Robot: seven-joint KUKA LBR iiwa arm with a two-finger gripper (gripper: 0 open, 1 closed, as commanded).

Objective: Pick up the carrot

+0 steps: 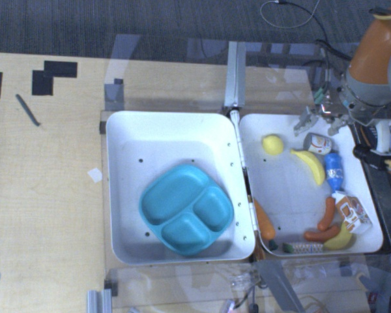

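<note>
The gripper (pixel 322 119) hung over the far right corner of the right bin (pixel 283 191), and its fingers looked spread apart with nothing between them. The carrot (pixel 264 221) lay at the near left edge of that bin, against the wall, well apart from the gripper. A lemon (pixel 272 144), a banana (pixel 311 163) and a blue bottle (pixel 333 171) were nearer to the gripper. In the left bin (pixel 127 181) rested a blue divided plate (pixel 186 208).
</note>
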